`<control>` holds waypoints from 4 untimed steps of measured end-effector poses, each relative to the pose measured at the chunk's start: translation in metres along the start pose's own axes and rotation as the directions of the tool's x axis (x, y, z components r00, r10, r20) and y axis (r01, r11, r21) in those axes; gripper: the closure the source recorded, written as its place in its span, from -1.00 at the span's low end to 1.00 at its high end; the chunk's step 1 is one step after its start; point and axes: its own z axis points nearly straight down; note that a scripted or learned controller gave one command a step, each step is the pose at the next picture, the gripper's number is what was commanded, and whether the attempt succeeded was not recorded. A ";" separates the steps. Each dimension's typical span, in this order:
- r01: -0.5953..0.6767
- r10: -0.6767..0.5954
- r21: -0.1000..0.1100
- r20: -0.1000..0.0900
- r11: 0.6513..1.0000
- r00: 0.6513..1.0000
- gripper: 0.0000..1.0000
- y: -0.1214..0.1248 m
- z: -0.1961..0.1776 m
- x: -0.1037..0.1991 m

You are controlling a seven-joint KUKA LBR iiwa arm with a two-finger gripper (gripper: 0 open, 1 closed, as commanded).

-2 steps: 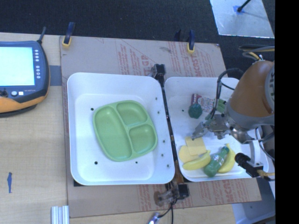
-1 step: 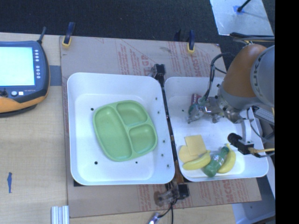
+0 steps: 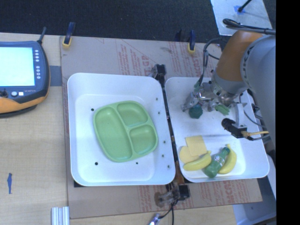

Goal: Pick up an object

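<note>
Progress: the picking up is not done yet; nothing is looking lifted, and the grasp and the raise are remaining, as I judge it.
Hand: the hand is hanging low over the back of the right bin, just above a dark green piece; how far it is spread I cannot tell.
Candidates: the green piece is lying under the hand; two bananas, a yellow block and a green bottle are lying at the front.
Left bin: a green tray is sitting in the left bin.
</note>
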 end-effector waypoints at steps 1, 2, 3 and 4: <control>0.001 -0.001 -0.002 0.000 1.000 1.000 1.00 0.001 -0.011 -0.001; 0.003 -0.003 -0.011 0.000 1.000 1.000 1.00 -0.024 -0.101 0.080; 0.002 -0.002 -0.009 0.000 1.000 1.000 -1.00 -0.025 -0.101 0.080; 0.000 0.000 -0.011 0.002 1.000 1.000 -1.00 0.021 -0.116 0.029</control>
